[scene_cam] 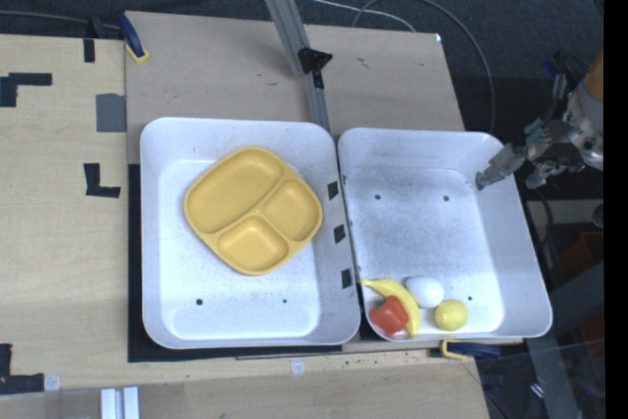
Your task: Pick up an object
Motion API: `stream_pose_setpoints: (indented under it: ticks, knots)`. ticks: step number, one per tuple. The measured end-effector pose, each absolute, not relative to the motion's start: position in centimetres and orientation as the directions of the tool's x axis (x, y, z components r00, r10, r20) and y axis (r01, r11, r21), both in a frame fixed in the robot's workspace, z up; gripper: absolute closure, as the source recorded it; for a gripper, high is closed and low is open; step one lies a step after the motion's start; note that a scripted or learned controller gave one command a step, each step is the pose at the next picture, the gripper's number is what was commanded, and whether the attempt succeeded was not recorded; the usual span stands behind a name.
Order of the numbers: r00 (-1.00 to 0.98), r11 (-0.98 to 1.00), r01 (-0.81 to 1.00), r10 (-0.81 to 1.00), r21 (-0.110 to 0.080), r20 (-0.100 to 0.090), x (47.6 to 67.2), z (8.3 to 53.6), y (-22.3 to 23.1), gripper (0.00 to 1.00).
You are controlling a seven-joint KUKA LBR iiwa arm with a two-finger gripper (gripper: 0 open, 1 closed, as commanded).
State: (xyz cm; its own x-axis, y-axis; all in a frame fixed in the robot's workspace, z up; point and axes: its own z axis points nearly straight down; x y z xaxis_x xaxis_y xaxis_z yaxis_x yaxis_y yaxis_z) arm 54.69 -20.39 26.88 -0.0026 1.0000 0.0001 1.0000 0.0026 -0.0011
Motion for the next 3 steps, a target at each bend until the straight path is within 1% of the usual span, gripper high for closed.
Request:
stream_pose_setpoints:
  ticks: [1, 2, 3]
  knots:
    - [-0.003, 0.003, 1.0, 1.0, -0.001, 0.0, 54.7, 26.9, -20.4, 0.0]
    - [-0.002, 0.002, 1.0, 1.0, -0.006, 0.001, 54.9, 22.3, -19.7, 0.0]
    - [-0.002, 0.002, 1.0, 1.0, -0.008, 0.001, 55.0, 15.9, -19.2, 0.0]
